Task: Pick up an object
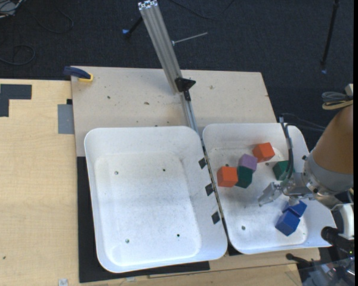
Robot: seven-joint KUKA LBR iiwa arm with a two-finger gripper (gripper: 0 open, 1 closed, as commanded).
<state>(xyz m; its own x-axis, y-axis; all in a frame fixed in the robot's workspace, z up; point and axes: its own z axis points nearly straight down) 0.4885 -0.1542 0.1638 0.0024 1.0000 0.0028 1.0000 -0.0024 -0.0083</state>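
Two blue blocks (290,217), touching

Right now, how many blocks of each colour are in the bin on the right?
Orange: 2, one block near the back, one by the divider.
Purple: 1.
Green: 2, one beside the purple, one partly hidden by the arm.
Blue: 2, a bigger block and a smaller one behind it.
Total: 7 blocks.
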